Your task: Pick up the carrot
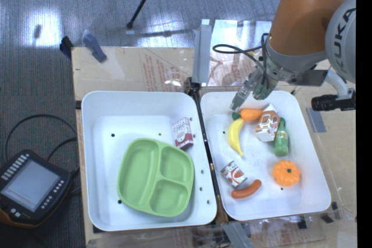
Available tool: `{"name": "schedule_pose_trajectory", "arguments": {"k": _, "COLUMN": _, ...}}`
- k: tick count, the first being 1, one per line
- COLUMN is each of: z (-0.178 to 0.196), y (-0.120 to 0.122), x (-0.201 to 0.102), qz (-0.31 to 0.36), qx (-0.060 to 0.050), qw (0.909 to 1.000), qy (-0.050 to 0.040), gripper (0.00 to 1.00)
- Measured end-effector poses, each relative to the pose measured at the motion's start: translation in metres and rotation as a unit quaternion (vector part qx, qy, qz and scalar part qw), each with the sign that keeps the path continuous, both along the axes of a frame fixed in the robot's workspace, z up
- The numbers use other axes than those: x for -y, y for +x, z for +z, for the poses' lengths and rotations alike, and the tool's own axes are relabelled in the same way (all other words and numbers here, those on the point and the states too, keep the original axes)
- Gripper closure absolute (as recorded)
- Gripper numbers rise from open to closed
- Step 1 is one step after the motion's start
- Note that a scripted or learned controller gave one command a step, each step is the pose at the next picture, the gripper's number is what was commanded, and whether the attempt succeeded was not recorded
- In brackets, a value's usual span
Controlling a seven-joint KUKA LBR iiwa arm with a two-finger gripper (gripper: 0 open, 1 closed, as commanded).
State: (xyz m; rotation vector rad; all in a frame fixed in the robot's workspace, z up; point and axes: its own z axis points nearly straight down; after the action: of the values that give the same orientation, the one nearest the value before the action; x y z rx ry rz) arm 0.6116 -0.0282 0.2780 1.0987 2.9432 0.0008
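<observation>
Two white bins side by side; the carrot [251, 114] is in the right bin [317, 165], up near its far wall, lying on its side. Its long axis runs roughly left-right across the view, w/ a slight tilt: green leafy end at the left, a bit lower, orange body going right and ending by the small carton [267, 126], which it seems to touch. The gripper [251, 93] hangs just above the carrot's far side, fingers spread apart w/ nothing between them; one finger [239, 98] comes down near the carrot's green end, the other sits closer to the carton. Not clear whether either fingertip actually touches the carrot. Just below the green end is a banana [235, 136], long axis approx. near-far. Green bottle [281, 137] stands beside the carton on the right, an orange pumpkin [286, 173] nearer the camera. A can [233, 173] and a sausage [246, 189] lie touching near the front. Left bin [102, 125] holds a green divided plate [156, 176] and another can [183, 132] by its right wall.
</observation>
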Motion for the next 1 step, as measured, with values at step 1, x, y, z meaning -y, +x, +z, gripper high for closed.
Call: {"name": "schedule_pose_trajectory", "arguments": {"k": 1, "z": 0.024, "y": -0.0452, "x": -0.0616, "qz": -0.046, "qx": -0.001, "qw": 0.9989, "qy": -0.0001, "gripper": 1.0}}
